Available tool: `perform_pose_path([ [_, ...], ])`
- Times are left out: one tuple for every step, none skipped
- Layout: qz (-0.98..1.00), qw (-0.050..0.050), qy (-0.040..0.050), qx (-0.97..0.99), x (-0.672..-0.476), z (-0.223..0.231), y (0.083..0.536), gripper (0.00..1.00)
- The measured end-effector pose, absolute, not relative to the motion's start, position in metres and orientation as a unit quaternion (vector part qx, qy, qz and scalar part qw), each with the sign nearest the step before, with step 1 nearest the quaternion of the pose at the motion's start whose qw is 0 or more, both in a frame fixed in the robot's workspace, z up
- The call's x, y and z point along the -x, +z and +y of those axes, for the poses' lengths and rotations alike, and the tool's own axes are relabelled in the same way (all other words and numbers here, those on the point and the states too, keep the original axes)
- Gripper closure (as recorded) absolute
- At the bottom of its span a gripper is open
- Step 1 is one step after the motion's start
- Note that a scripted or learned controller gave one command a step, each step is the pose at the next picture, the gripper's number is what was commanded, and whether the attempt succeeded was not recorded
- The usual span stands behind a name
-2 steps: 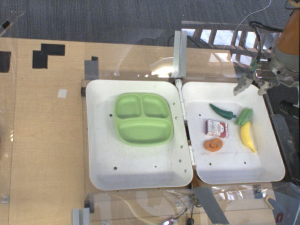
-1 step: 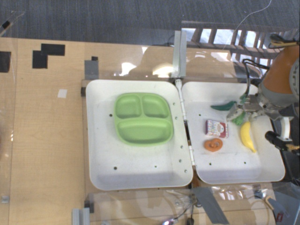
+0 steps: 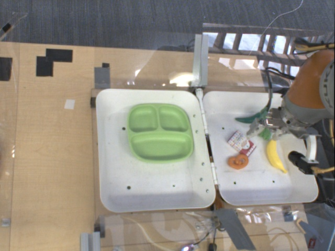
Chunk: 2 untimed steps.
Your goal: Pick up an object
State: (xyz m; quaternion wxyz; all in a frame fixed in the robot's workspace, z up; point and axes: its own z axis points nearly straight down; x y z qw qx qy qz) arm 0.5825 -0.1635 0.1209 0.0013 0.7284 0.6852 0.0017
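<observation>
Bench is light wood, carrying two shallow white bins side by side.

Left bin holds a green divided plate with three compartments, sitting flat, roughly centred toward the back.

Right bin holds the pickable items, all in the rear half and right of centre.

Arm comes in from the right, grey with the orange band, wrist over the right bin's back right area.

Gripper sits low over the bin, close to a dark green item and a brighter green piece just below it. Finger state: cannot tell, the wrist hardware blocks the tips. Nothing visibly between the fingers.

Banana lies in the right bin, lengthwise front to back, just beside the gripper's front side.

Small red-and-white packet lies tilted, left of the banana and apart from it.

Orange item lies just in front of the packet, possibly touching it; too small to resolve what it is.
</observation>
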Motion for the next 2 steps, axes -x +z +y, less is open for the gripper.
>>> perform_pose_path([
  [0.717,0.005,0.0030,-0.697,-0.644,-0.178,0.089,0.00],
  [0.720,0.008,0.0055,-0.694,-0.647,-0.176,0.103,1.00],
])
